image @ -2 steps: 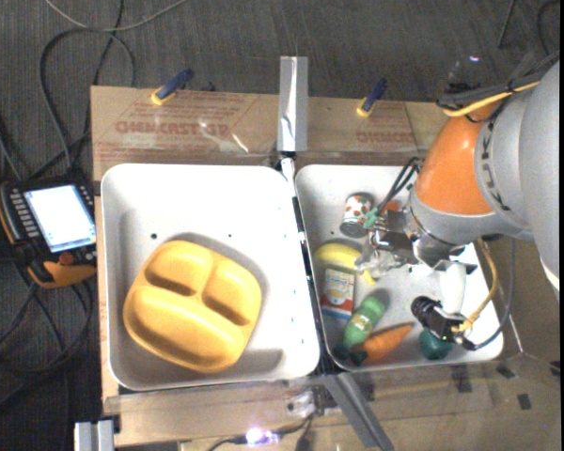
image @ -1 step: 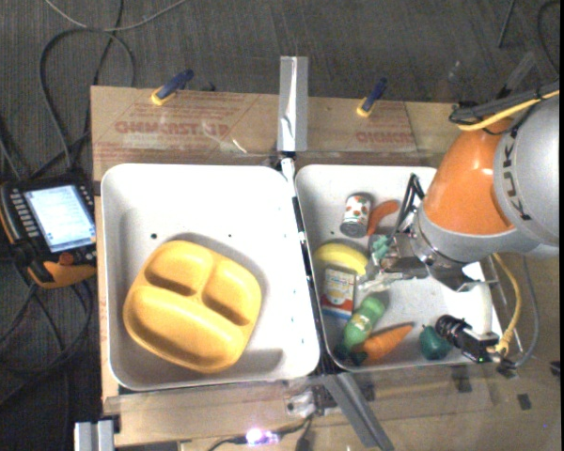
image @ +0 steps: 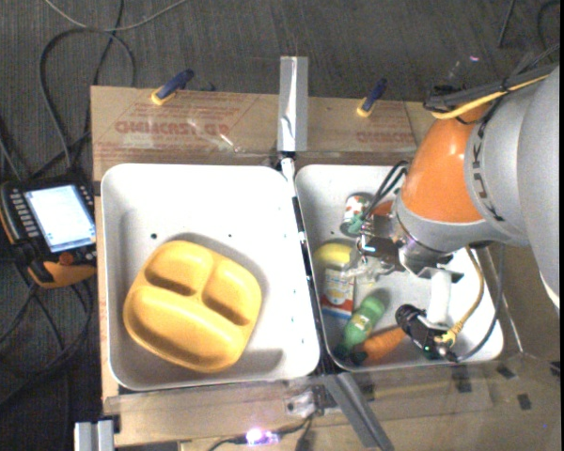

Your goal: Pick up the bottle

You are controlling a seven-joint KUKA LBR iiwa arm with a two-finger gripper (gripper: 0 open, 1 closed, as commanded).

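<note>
Camera view: my gripper (image: 368, 256) sits low in the right bin (image: 489, 346), just above the bottle (image: 336, 275). The bottle lies near that bin's left wall, yellow cap toward the back, label facing up. Whether my jaws are parted or clenched, I cannot tell; my wrist covers them. A green bottle-shaped item (image: 364, 316) and a carrot (image: 385, 344) lie just beside. The left bin (image: 122, 195) holds a yellow divided tray (image: 194, 303).
</note>
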